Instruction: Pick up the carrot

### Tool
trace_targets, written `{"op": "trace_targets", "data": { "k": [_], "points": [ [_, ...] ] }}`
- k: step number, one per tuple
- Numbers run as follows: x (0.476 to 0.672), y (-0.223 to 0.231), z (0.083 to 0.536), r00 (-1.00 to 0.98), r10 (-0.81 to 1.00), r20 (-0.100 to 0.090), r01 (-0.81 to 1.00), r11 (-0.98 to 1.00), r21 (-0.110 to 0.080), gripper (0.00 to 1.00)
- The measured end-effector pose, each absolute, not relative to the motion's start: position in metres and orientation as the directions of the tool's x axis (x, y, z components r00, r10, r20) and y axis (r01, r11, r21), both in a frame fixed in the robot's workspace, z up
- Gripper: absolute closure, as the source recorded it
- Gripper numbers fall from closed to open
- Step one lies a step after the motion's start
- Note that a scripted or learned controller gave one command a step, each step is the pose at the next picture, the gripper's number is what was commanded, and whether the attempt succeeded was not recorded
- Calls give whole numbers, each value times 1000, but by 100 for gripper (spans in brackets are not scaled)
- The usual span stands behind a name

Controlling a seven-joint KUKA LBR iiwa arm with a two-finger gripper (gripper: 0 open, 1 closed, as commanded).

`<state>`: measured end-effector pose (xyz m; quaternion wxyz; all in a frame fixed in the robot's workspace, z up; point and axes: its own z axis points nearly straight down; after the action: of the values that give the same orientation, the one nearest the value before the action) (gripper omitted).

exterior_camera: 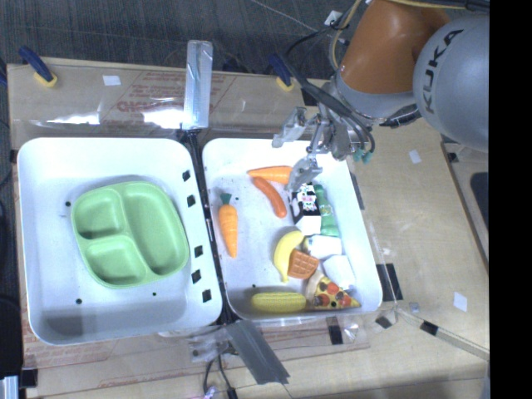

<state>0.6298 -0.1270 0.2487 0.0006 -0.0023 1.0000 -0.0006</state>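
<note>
Hovered pincer [309,160], grip state impossible to tell, over right bin [241,152]; left carrot [228,227] flat, unobstructed for picking.

Two bins [33,223], one carrot [228,227]

A robotics lab is suggested: a KUKA arm [449,65] is mounted over a bench [416,223] where two white bins [33,223] (taped, clamped down) are fixed
</note>
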Motion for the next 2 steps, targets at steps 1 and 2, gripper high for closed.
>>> {"op": "trace_targets", "data": {
  "k": [1,2],
  "points": [
    [634,-109,91,-1000,1,5,1,1000,1,0],
    [637,-108,106,-1000,-6,-5,-6,1000,-1,100]
  ]
}}
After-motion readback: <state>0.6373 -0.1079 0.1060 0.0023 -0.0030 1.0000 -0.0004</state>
